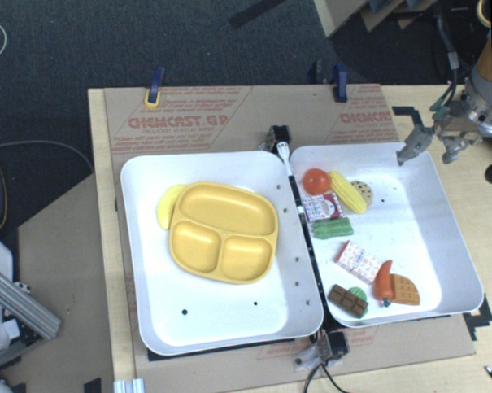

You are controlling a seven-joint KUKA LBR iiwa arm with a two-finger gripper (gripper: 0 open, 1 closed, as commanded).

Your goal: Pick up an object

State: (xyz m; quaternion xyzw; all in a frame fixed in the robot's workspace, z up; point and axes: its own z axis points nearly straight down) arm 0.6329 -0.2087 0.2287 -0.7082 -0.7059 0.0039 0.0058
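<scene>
A yellow divided tray (222,232) is laid flat in the left bin (151,261), with a yellow banana-like piece (168,205) tucked under its left edge; nothing there is offered as a small, easy pick. The right bin (442,224) is where the graspable toys are gathered: a red tomato (315,180), a corn cob (348,192), a green piece (332,227), a red-and-white packet (359,261), a chocolate bar (346,300), a carrot (383,281) and a waffle (405,290). They are crowded along the left side, some touching, so neighbours may be nudged. The gripper (429,144) is held above the bin's far right corner, fingers spread, nothing pinched, well apart from the toys.
</scene>
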